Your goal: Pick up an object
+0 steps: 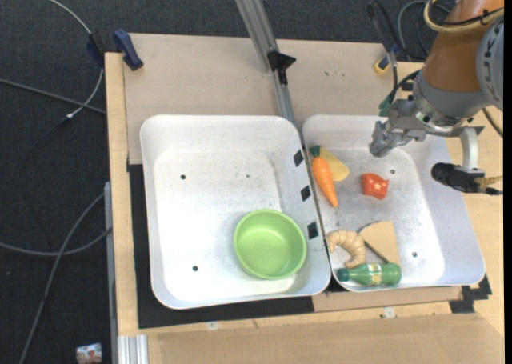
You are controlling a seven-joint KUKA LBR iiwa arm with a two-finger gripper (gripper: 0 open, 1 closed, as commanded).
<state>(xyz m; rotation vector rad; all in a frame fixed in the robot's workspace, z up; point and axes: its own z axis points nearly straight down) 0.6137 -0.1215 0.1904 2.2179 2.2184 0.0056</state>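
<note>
Green glass catches the eye at the near edge of the right bin (448,266), where a small bottle (369,275) is seen lying on its side, touched by a pale, knobbly root-like piece (347,244) and a tan wedge (382,238) just behind it. Farther in, a red tomato-like toy (374,186) is set apart on bare white, with a carrot (324,180) and a yellow slice (336,167) lined against the left wall. Above the far part of this bin the gripper (387,138) is held, nothing being seen between its fingers; whether they are spread or pressed together cannot be told from this angle. The approach step is judged to be in hand, no object having been taken. The red toy lies nearest and is thought the likeliest target; a short move nearer and a descent over it would be called for. In the left bin (160,194) a green bowl (270,243) is seen at the near right. Both bins are carried on a plywood desk (200,74), crossed by a metal post (252,10), with dark carpet (48,154) and loose cables beyond.
</note>
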